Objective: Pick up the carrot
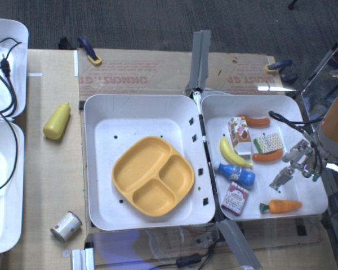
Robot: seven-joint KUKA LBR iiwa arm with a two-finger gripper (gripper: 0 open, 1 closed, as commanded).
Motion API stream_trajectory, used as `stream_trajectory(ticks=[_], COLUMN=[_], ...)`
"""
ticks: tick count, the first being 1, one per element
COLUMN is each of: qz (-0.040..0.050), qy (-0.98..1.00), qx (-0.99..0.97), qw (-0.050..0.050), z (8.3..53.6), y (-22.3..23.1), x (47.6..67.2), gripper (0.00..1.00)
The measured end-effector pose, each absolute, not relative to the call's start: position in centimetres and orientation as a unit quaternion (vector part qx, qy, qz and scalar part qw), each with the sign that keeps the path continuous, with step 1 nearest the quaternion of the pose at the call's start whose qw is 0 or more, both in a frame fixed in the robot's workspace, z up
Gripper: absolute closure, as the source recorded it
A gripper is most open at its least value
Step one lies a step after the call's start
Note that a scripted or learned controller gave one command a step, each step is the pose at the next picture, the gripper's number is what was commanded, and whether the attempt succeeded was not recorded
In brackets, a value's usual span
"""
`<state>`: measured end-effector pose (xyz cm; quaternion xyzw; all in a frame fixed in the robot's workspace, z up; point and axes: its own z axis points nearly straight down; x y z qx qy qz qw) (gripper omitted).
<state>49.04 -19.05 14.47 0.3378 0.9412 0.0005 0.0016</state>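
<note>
two white bins sit side by side on the counter (50,167); the carrot (281,206) lies flat near the front right corner of the right bin (310,108), green end pointing left, just right of a small red carton (235,198). my gripper (290,170) hangs above the right bin, over bare floor above the carrot and right of the blue bottle (236,174), and it grasps nothing; i cannot tell from this view whether it is released or clenched. the left bin (101,117) holds a yellow divided plate (152,175).
</note>
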Motion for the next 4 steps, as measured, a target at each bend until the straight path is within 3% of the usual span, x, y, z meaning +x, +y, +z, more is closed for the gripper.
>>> stream_trajectory(ticks=[1, 2, 3, 4], qz=[0.0013, 0.0005, 0.0011, -0.0008], qy=[0.975, 0.972, 0.969, 0.986], qx=[0.224, 0.234, 0.247, 0.168], qw=[0.008, 0.002, 0.007, 0.012], z=[9.5, 9.2, 9.5, 9.7], y=[-20.6, -22.1, -22.0, -21.2], x=[48.3, 52.8, 48.3, 48.5], gripper=[0.00, 0.00, 0.00, 0.00])
